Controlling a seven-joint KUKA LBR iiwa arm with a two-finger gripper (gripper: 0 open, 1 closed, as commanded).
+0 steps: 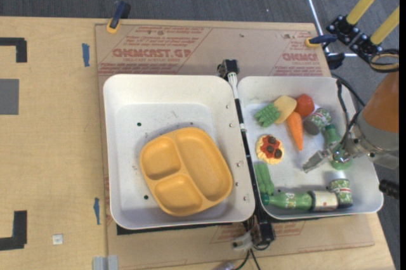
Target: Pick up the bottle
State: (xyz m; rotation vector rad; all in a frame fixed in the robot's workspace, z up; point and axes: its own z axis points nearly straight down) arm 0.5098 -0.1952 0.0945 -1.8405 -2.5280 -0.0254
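White right bin point(374, 199), green bottle point(301, 201) lying flat, white label, end effector point(327, 158) spread, empty-handed

Glossy green bottle point(298, 201); matt white plastic bins point(120, 104); cardboard point(158, 50) beneath.

Yellow divided tray point(184, 170) in left bin point(120, 110)

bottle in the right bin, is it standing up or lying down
Lying down. The green bottle rests on its side along the near wall of the right bin, its length running left to right. The claw is above it, apart.
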